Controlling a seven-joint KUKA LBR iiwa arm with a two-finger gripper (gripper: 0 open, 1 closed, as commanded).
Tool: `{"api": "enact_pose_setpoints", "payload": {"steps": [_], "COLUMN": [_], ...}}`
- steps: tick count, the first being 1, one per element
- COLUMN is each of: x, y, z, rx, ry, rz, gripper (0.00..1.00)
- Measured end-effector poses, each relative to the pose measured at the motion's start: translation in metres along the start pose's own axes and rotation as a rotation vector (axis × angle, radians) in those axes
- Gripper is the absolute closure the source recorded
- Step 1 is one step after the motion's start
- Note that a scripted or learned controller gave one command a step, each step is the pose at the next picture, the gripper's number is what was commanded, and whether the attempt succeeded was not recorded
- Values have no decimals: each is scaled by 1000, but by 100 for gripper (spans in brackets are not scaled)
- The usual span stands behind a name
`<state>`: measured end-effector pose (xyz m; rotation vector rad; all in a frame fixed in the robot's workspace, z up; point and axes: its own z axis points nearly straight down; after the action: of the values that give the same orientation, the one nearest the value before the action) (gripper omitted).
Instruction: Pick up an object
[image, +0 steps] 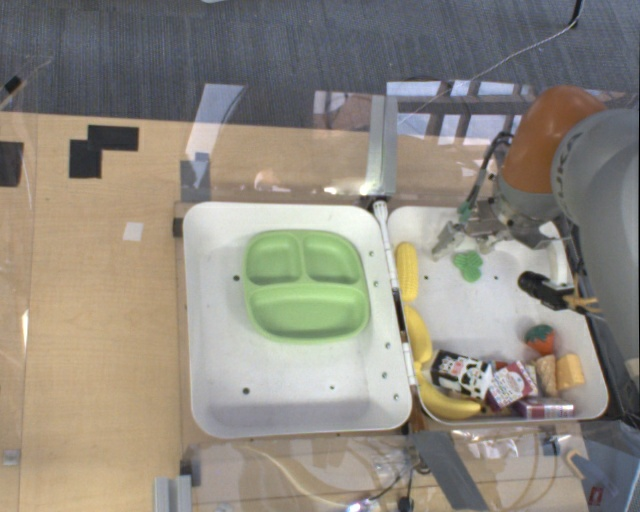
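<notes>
Just beneath the gripper (468, 240), in the far half of the right bin (480, 320), sits a small green toy (467, 265) on the white bin floor. It is lumpy and bright, roughly as wide as it is long, so no long axis or heading can be read from it. The gripper hangs right over it, at or nearly at its upper edge; whether it is grasping the toy or is released cannot be told from this slant.

Along the bin's left wall lie a yellow cob-shaped piece (407, 270) and a banana (420, 335), both lengthwise along the wall, and a second banana (445, 403) curves along the near edge. Near that edge are also a black-and-white carton (462, 373), a red packet (512, 383), tan bread-like pieces (560, 373) and a small orange-red fruit (541, 338).

Beside it, the left bin (215, 330) holds a green divided plate (305, 283). Both bins rest on a pale wooden bench (100, 300) with black marks (100, 150) toward its far left; grey carpet (300, 50) lies beyond.
</notes>
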<state>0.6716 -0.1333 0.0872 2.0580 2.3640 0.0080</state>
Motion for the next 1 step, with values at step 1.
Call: {"api": "enact_pose_setpoints", "payload": {"steps": [1], "x": [20], "y": [3], "z": [0], "rx": [1], "ry": [0], "rz": [15], "gripper": [0]}}
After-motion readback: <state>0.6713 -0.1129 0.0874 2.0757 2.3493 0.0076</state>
